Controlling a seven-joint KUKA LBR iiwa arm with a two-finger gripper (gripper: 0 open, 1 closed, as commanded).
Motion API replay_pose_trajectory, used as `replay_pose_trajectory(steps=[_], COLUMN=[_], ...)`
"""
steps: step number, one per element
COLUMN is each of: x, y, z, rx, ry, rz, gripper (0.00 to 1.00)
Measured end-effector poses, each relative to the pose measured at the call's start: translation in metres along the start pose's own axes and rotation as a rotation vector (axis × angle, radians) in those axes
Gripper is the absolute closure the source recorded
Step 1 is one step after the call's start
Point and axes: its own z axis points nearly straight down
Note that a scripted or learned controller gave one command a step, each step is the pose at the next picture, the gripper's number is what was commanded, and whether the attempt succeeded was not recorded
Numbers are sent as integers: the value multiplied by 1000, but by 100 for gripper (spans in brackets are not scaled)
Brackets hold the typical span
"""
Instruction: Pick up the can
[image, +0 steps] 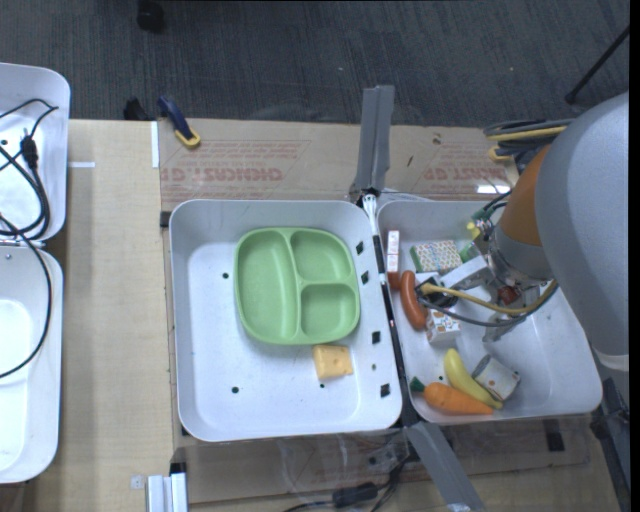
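Note:
A small silvery can (497, 379) lies on its side near the front of the right bin (560, 395), just right of a yellow banana (460, 372). My gripper (478, 300) hangs low over the middle of the right bin, behind the can and apart from it. The arm's grey body and orange band (522, 215) cover the bin's right side and hide what lies beneath. I see nothing held by the gripper.
The right bin also holds a red sausage (410, 298), an orange carrot (455, 400), a green patterned box (437, 255) and a small carton (441, 324). In the left bin (200, 380) rest a green divided plate (297, 284) and a yellow block (333, 361).

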Motion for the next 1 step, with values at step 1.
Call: replay_pose_trajectory(steps=[1], x=[56], y=[55], z=[-1], rx=[-2], ry=[1], rz=[133], gripper=[0])
